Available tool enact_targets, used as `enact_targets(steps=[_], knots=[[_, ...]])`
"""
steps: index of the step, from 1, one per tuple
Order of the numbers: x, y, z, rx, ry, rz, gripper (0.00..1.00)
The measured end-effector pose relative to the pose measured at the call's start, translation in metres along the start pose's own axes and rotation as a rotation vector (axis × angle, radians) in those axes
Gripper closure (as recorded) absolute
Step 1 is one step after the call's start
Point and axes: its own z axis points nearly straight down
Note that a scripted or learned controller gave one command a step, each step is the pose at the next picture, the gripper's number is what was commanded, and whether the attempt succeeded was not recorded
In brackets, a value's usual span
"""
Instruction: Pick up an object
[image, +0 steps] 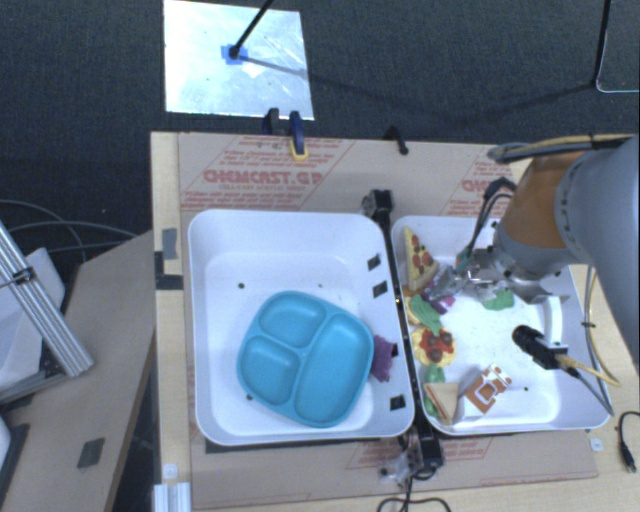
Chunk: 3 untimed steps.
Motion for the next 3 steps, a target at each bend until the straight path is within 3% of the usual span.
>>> enact_targets(steps=[1, 2, 3], knots=[[-0.004, 0.002, -0.014, -0.007, 0.000, 0.001, 1.00], [0.027, -0.040, 0.001, 0.009, 0.004, 0.005, 1.00], [0.027, -0.038, -0.009, 0.008, 0.004, 0.004, 1.00]])
